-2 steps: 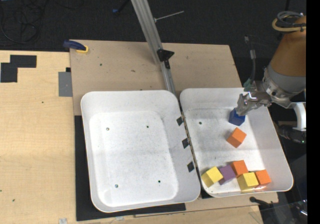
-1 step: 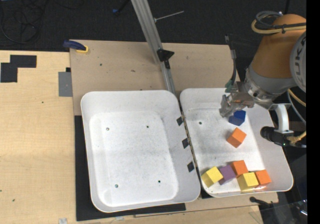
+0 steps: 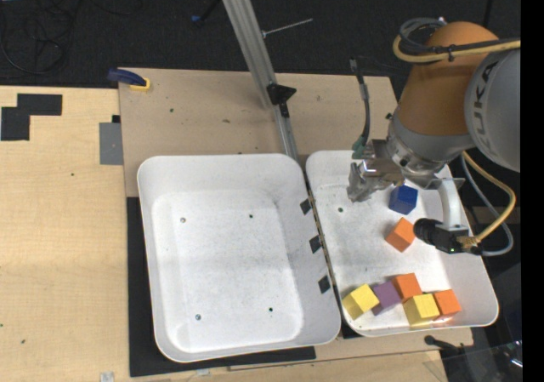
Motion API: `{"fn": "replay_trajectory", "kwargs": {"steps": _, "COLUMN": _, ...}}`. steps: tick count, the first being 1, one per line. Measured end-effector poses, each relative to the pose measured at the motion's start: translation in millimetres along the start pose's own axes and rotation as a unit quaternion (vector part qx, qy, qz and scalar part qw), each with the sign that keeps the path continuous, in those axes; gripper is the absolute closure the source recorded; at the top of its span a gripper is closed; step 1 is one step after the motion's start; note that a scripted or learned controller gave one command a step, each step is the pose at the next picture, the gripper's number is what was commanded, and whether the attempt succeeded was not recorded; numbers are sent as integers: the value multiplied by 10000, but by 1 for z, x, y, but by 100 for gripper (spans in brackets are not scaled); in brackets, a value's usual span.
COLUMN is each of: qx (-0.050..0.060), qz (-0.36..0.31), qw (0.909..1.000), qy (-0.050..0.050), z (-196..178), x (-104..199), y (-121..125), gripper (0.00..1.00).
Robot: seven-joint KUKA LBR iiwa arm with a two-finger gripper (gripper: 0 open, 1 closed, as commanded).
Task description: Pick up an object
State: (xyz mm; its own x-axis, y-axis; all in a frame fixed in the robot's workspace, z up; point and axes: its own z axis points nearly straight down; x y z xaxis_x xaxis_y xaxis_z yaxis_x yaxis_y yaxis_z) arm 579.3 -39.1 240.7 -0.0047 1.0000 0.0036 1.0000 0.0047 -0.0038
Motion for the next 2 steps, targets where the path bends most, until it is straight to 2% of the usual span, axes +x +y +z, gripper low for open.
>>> {"fn": "replay_trajectory", "kwargs": {"steps": 2, "qx": 16, "qz": 4, "qw": 10000, "qy": -7, "z": 18, "x": 112, "y": -18, "gripper": 100}}
